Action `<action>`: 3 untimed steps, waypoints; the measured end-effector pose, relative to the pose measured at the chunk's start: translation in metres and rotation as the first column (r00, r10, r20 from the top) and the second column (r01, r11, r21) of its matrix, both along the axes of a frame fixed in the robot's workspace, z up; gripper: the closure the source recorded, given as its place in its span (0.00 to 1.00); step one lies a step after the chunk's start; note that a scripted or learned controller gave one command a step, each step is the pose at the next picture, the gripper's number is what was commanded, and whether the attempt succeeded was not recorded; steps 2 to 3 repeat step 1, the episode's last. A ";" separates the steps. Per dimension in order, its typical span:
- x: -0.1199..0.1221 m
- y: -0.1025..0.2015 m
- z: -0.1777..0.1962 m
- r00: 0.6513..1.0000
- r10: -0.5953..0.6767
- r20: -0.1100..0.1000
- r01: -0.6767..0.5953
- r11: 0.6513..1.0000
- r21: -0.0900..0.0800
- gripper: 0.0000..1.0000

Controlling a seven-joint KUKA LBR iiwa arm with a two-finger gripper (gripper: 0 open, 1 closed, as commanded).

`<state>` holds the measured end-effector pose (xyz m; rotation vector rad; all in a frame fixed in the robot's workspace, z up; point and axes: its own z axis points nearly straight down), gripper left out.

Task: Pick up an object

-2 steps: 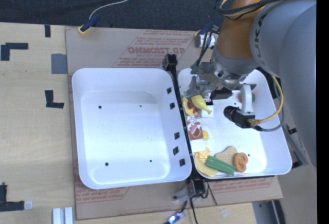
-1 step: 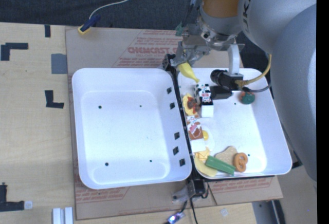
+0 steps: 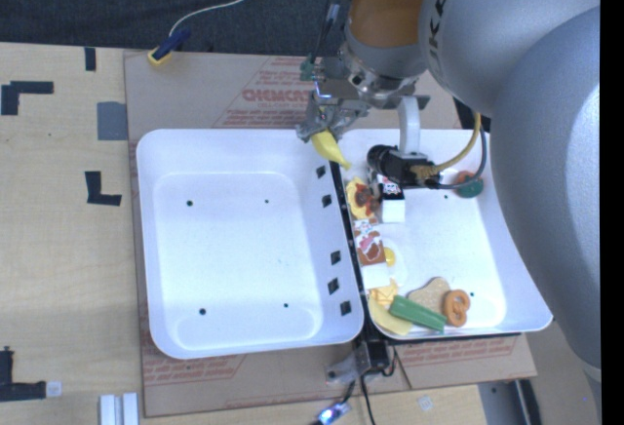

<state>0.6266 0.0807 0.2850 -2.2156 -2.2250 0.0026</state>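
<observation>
- Camera view, nearest me: in the near-left corner of the right bin (image 3: 468, 243) I see a green stick (image 3: 416, 315) lying across a tan slice of bread (image 3: 430, 294), an orange ring (image 3: 455, 306) touching the slice, and a yellow wedge (image 3: 382, 296) just beside them.
- Farther along that bin's left wall I make out a row of small red-and-white bits (image 3: 370, 246), then a white block (image 3: 393, 210) and an orange-yellow piece (image 3: 362, 198); they are too small for me to tell more.
- The left bin (image 3: 234, 238) sits alongside, rim against rim.
- At the far end, above the two touching rims, hangs the yellow banana-shaped piece (image 3: 333, 150): smooth, tapered, tilted with its point toward the right bin.
- The gripper (image 3: 320, 132) is clamped on that piece's upper end.
- The clutter along the wall lies just near of it, not touching it.
- Beyond, I see the cardboard sheet (image 3: 253, 96) under both bins.
</observation>
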 end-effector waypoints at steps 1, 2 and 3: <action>-0.030 -0.004 -0.031 1.000 -0.004 -0.003 0.004 1.000 -0.002 1.00; -0.030 -0.004 -0.031 1.000 -0.004 -0.003 0.004 1.000 -0.002 1.00; -0.030 -0.004 -0.031 1.000 -0.004 -0.003 0.004 1.000 -0.002 1.00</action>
